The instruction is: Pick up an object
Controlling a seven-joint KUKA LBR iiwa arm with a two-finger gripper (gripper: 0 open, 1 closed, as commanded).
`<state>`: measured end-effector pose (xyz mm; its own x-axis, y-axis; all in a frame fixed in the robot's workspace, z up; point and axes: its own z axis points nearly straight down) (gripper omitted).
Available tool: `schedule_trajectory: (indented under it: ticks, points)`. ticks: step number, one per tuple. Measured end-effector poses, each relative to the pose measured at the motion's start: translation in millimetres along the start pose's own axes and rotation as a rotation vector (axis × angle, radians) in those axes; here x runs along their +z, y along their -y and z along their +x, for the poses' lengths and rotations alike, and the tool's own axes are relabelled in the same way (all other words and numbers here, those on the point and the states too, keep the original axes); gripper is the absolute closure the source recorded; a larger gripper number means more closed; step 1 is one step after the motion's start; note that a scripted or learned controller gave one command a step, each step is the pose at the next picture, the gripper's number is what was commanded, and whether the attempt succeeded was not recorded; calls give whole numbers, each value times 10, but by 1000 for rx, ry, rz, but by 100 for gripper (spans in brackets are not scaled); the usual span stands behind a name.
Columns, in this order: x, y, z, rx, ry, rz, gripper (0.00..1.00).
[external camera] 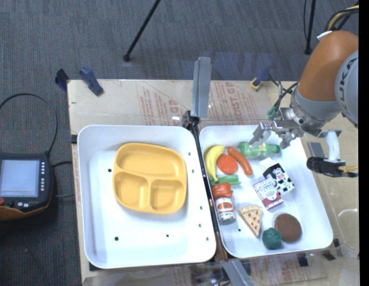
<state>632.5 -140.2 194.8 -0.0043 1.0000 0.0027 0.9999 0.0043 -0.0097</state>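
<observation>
Above the right bin [318,201], the gripper [269,133] hangs at the far edge with a green bottle [256,149] between its fingers, beside the carrot [240,160] and banana [212,159], while the left bin [95,189] has a yellow tray [151,177]

green bottle [260,149] lying on its side near right bin's [318,189] back edge, just beside the orange sausage [240,160], neck toward the right.
</observation>
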Motion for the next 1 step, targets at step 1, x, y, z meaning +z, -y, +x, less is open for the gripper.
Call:
schedule_trajectory:
  ticks: [1]
  points:
    - [1114,-35,388,-269,1,-1,0]
